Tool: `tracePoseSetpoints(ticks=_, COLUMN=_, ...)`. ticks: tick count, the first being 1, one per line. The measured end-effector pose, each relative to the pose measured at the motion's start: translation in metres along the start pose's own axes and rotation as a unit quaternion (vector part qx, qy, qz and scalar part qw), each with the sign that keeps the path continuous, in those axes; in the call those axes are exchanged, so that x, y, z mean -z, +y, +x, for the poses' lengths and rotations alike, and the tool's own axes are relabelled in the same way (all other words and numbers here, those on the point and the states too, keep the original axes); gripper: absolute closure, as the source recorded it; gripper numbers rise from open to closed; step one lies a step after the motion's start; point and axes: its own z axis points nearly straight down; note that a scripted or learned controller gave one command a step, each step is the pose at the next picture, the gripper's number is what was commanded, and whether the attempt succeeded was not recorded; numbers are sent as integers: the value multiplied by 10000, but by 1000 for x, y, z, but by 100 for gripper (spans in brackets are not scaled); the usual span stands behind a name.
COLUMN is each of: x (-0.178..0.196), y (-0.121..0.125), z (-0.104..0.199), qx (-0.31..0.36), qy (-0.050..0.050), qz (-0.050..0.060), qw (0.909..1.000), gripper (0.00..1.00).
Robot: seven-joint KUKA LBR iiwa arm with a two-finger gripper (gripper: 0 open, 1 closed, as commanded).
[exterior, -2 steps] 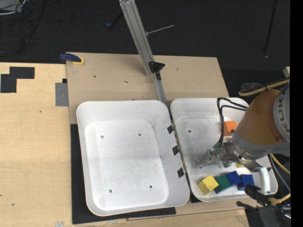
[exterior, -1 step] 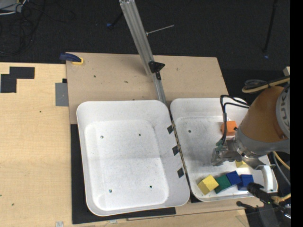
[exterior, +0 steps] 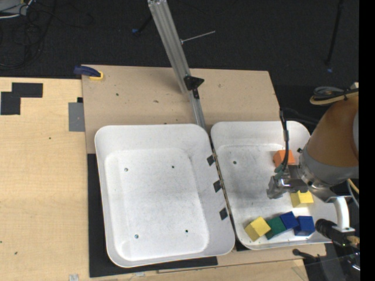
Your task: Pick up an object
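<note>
The hand [exterior: 280, 186] is low inside the right bin [exterior: 246, 145], toward its right side, with the grey arm [exterior: 334, 145] bulking over it from the right. Whether the hand is open or closed I cannot tell — the metal tip is too small and partly covered by the wrist. Nothing is visibly held, so the pick looks not yet done.

The candidates all lie in the right bin. An orange block [exterior: 283, 156] sits just above the hand, partly hidden by a cable. A small yellow block [exterior: 303, 198] lies just right of the hand. Along the bin's near edge — below the hand — sit a larger yellow block [exterior: 257, 228], a green block [exterior: 275, 227] and two blue blocks [exterior: 297, 222] bunched together.

What is left, by my judgement: close on one block and lift it clear.
</note>
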Motion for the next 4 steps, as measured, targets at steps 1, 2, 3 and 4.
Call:
tracePoseSetpoints(ticks=1, x=52, y=11, z=3, qx=-2, qy=-3, qz=-6, qw=10000, gripper=100)
tracePoseSetpoints(ticks=2, x=92, y=11, z=2, qx=1, qy=-3, qz=-4, qw=10000, gripper=100)
tracePoseSetpoints(ticks=3, x=91, y=37, z=39, qx=8, qy=-1, qz=15, qw=10000, gripper=100)
tracePoseSetpoints(ticks=4, x=93, y=61, z=85, qx=16, qy=5, qz=14, qw=10000, gripper=100)
